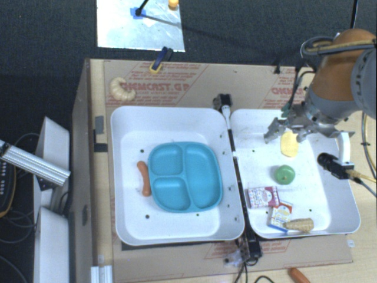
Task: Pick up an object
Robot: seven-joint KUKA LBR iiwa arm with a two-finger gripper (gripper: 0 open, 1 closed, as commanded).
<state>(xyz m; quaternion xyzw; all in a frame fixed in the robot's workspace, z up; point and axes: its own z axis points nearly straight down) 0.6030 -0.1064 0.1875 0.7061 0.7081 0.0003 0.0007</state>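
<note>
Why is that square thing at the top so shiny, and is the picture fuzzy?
In the camera view, the silvery sheet on the dark floor gleams with reflected light; the white bins look bright and evenly lit; the picture is slightly soft, so print on the small packet is unreadable.

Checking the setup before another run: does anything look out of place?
Mostly tidy, but an orange sausage-like item lies on the bench outside both bins, below the right bin, and a pale curled object sits on the cardboard above the left bin.

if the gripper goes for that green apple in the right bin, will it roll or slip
The green apple looks round and smooth, so it would probably roll if nudged across the flat right bin floor. Its curved skin may slip from two fingers. It seems small, likely light, possibly a plastic toy.
</note>
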